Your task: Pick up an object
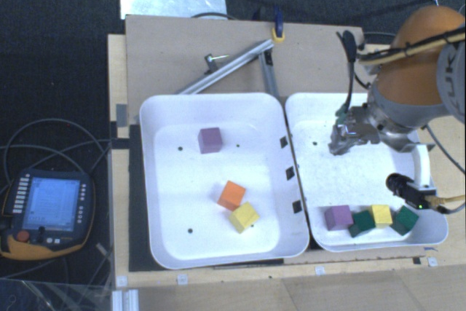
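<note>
Grey metal gripper (344,140) hangs over the bare far part of the right bin (306,113), and whether it is apart or together cannot be told, so it should move toward the near side, line up over the purple block (338,217), then drop straight down.

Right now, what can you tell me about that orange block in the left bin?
The orange block is a small cube, matte and solid-coloured, perhaps wood or foam. It lies on the floor of the left bin, turned at an angle to the walls. Its lower right corner touches, or nearly touches, a yellow block. A purple block sits apart, farther back. Nothing grips it.
</note>
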### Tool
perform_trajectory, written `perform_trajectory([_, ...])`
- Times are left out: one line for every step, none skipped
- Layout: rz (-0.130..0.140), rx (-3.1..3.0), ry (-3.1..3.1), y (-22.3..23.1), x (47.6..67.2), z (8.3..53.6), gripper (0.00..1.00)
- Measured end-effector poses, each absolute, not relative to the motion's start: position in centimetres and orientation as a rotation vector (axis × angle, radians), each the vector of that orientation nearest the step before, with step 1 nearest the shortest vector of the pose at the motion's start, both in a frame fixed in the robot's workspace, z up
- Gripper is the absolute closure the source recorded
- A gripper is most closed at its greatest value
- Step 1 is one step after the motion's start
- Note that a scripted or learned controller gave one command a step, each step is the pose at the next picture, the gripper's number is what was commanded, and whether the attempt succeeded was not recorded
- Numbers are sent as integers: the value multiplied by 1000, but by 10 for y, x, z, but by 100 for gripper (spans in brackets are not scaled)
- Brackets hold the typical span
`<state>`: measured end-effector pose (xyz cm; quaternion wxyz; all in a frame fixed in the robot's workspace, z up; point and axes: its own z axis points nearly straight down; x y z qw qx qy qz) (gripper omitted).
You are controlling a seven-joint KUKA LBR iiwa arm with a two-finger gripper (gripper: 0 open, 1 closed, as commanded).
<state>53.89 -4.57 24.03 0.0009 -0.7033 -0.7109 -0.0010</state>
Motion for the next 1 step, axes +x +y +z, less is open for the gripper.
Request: perform_trajectory([-4,-2208,-2233,6,536,227,100])
